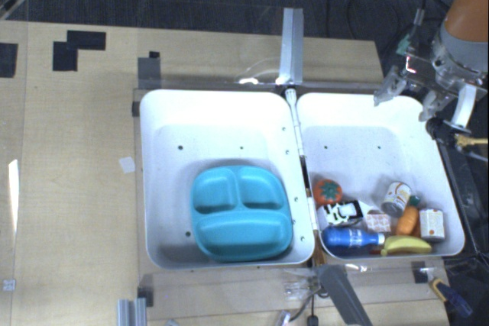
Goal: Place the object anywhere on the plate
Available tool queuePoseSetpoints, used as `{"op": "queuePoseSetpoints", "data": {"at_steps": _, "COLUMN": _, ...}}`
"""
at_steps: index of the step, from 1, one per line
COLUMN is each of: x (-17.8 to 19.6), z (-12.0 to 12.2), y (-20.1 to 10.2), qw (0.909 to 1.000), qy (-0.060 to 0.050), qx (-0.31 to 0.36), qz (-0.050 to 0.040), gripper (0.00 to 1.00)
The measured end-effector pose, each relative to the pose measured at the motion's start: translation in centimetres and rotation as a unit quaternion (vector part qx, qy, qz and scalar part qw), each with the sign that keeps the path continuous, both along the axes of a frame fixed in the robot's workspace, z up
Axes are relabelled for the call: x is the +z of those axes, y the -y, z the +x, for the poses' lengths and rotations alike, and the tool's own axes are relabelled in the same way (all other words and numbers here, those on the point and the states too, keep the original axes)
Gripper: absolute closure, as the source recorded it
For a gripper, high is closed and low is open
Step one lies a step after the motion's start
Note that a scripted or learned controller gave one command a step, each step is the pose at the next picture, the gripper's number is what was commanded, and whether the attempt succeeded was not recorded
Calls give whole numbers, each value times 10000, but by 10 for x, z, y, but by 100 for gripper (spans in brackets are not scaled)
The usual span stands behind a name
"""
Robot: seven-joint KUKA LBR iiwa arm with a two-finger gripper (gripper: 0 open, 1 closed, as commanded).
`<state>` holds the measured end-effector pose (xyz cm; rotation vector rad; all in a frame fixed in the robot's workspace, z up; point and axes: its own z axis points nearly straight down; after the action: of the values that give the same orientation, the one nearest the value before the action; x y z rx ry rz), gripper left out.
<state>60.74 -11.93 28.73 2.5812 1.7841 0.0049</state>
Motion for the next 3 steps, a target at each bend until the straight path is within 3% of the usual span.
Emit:
{"op": "queuePoseSetpoints", "data": {"at_steps": 1, "x": 23, "z": 39, "y": 12, "qw": 9932, "qy": 9, "qx": -1168, "qz": 4, "gripper": 0}}
{"op": "queuePoseSetpoints", "data": {"at_steps": 2, "x": 39, "z": 62, "y": -10, "qw": 9971, "qy": 13, "qx": -760, "qz": 3, "gripper": 0}}
{"op": "queuePoseSetpoints", "data": {"at_steps": 3, "x": 82, "z": 62, "y": -36, "qw": 9999, "qy": 9, "qx": -161, "qz": 0, "gripper": 0}}
